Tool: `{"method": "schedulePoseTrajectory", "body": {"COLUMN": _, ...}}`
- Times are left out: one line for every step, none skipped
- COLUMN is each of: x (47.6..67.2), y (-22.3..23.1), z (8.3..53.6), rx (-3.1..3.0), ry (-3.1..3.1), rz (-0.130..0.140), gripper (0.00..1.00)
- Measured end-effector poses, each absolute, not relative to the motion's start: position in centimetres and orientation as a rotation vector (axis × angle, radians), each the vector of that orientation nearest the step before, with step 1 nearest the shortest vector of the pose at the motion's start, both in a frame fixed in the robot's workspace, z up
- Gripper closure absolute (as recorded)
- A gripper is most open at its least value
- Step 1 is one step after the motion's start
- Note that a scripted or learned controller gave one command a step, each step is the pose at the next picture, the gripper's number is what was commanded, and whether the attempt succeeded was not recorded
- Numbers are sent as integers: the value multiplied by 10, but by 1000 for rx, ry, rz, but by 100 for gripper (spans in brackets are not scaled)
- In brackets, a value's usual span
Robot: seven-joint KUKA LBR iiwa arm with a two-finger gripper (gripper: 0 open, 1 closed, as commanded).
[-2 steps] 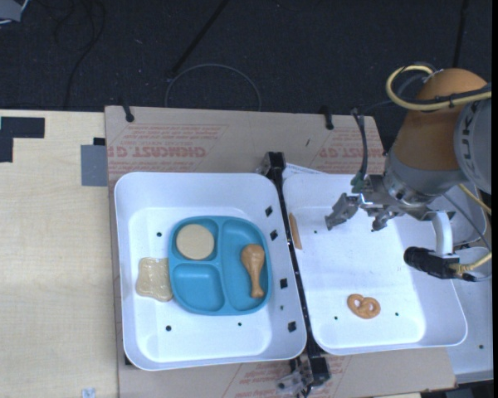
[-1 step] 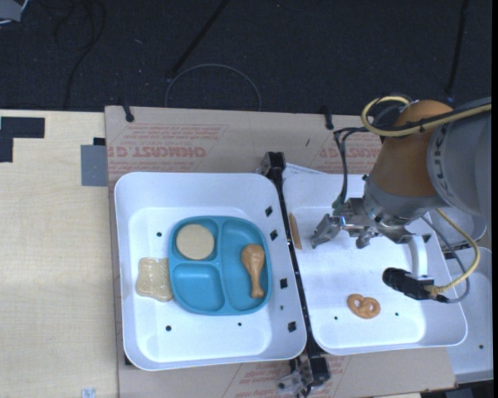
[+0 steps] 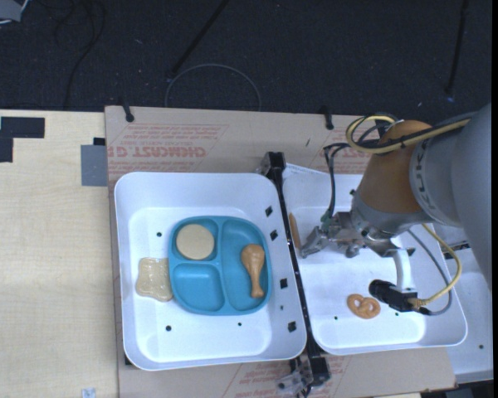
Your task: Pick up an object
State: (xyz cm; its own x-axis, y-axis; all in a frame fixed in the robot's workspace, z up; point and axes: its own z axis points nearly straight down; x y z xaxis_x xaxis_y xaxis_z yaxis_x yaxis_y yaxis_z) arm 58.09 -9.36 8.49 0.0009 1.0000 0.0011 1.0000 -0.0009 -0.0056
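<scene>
- Bins: two shallow white trays side by side; left bin (image 3: 141, 222), right bin (image 3: 436, 334).
- Left bin contents: blue divided plate (image 3: 201, 287) with round tan patty (image 3: 194, 241) in upper-left compartment and drumstick (image 3: 254, 269) upright in right compartment; pale waffle-like piece (image 3: 153, 279) touching plate's 9 o'clock edge.
- Right bin contents: pretzel (image 3: 363, 307) on floor toward 6 o'clock; thin brown stick (image 3: 293, 228) against dividing wall.
- Gripper (image 3: 332, 237): low over right bin's upper-left part, under grey arm (image 3: 448, 181); finger state impossible to judge, nothing seen held.
- Key relation: pretzel at roughly 5 o'clock from gripper, near but apart; broad axis lying about 9-to-3; likeliest pick by nearness.
- Stage: judged approach, no grasp yet.
</scene>
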Motion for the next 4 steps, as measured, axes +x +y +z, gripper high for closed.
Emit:
{"method": "schedulePoseTrajectory", "body": {"x": 581, "y": -96, "z": 98, "rx": -2227, "ry": -2211, "rz": 5, "gripper": 100}}
{"method": "schedulePoseTrajectory", "body": {"x": 585, "y": -103, "z": 142, "rx": -2232, "ry": -2211, "rz": 0, "gripper": 100}}
{"method": "schedulePoseTrajectory", "body": {"x": 583, "y": -111, "z": 203, "rx": -2236, "ry": -2211, "rz": -2, "gripper": 100}}
{"method": "schedulePoseTrajectory", "body": {"x": 584, "y": -112, "z": 256, "rx": -2221, "ry": -2224, "rz": -2, "gripper": 100}}
